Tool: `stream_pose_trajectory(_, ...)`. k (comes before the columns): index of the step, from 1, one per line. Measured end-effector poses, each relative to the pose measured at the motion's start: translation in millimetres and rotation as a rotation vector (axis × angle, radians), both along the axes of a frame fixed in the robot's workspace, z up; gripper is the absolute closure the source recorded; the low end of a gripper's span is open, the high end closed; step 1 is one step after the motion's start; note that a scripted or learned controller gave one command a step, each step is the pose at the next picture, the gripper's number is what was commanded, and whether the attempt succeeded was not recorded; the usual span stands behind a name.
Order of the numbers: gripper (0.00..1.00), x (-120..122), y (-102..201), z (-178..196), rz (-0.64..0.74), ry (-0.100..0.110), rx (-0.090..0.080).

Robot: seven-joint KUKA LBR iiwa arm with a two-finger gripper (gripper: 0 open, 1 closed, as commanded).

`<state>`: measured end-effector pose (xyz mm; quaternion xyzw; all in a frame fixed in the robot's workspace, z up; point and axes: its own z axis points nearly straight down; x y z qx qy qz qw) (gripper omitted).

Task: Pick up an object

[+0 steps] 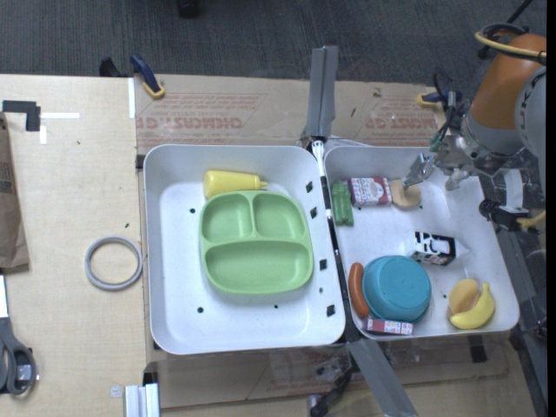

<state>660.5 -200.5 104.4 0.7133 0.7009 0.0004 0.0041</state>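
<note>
My gripper [434, 174] hangs over the far right part of the right bin [495, 237], open, with nothing between its fingers. One fingertip [416, 171] is just above a tan round piece [405, 196]. Beside that lie a red-and-white packet [369, 189] and a green bar [340, 205]. Further forward sit a black-and-white packet [433, 248], a blue bowl [397, 287], an orange sausage [357, 287], a yellow banana [472, 305] and a small red packet [388, 326].
The left bin [169, 259] holds a green divided plate [256, 241] and a yellow cone-shaped item [233, 182]. On the bench to the left lie a grey tape ring [114, 261] and scissors [13, 367]. A grey bar [321, 94] stands between the bins.
</note>
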Motion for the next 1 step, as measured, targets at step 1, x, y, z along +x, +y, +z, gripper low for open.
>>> stream_pose_trajectory(1, 0.0, -10.5, 43.8, -11.4, 0.172, 0.005, 0.003)
